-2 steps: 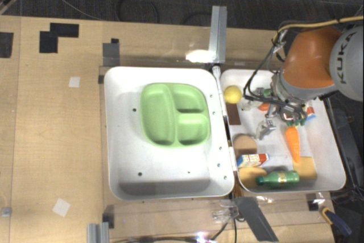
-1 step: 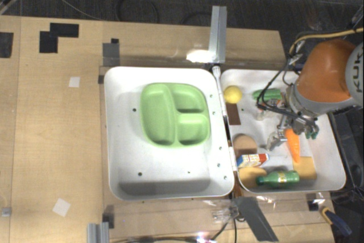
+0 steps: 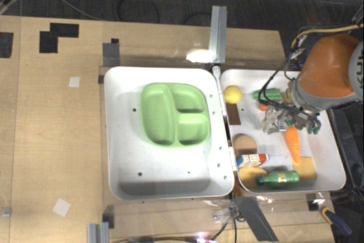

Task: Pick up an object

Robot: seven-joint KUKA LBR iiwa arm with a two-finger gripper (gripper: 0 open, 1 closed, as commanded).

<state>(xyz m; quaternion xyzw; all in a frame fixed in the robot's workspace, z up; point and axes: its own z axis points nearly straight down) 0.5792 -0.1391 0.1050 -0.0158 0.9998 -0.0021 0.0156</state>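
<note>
An orange carrot (image 3: 293,144) lies lengthwise at the frame's right, a yellow ball (image 3: 232,94) sits above centre-right, a green bottle (image 3: 278,178) lies on its side at lower right, beside a red-and-white tube (image 3: 252,159)

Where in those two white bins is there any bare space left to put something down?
Left bin: bare floor all around the green divided tray, widest along the near wall. Right bin: crowded with the yellow ball, carrot, green bottle and gripper; only a far strip is free.
</note>
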